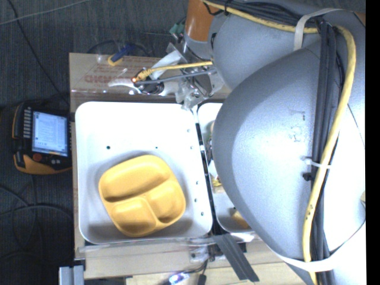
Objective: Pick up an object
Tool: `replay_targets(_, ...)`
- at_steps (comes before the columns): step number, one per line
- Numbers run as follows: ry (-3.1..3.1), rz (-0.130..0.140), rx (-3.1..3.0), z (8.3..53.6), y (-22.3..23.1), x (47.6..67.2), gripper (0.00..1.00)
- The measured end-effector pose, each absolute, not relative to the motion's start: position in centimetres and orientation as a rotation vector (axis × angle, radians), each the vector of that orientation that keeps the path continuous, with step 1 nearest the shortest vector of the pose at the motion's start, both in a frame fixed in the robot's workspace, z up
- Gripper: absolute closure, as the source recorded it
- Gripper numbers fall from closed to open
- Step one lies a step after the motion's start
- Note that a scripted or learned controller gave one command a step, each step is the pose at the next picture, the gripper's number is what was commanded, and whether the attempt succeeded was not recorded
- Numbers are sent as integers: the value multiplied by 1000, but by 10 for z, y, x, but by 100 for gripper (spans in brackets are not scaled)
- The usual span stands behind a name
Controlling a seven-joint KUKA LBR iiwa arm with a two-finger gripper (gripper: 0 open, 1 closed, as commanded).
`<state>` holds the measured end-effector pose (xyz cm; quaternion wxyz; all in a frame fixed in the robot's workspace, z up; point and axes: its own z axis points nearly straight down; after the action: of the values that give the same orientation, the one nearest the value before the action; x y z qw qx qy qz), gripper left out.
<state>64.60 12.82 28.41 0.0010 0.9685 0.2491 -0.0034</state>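
Note:
A yellow plastic plate with compartments (141,195) lies in the near half of the left white bin (119,123). My gripper (169,85) is above the far rim of the bins, near the gap between them and well away from the plate. The orange band (199,16) marks the wrist just behind it. The big grey arm body (285,135) covers most of the right bin (221,218); small yellowish bits (237,219) peek out at the arm's lower edge.
A brown cardboard strip (101,70) with small clutter runs along the far side of the bins. A teach pendant with a lit screen (44,136) lies on the floor to the left. Cables hang down the arm.

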Motion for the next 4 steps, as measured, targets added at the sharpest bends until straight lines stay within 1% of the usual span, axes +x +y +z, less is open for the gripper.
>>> replay_targets(1, 790, -6, 3037, 385, 58, 660, 100)
replay_targets(2, 792, -16, 3033, 392, 59, 660, 100)
replay_targets(3, 690, -7, 3064, 367, 124, 627, 100)
replay_targets(4, 508, -6, 3099, 349, 143, 612, 100)
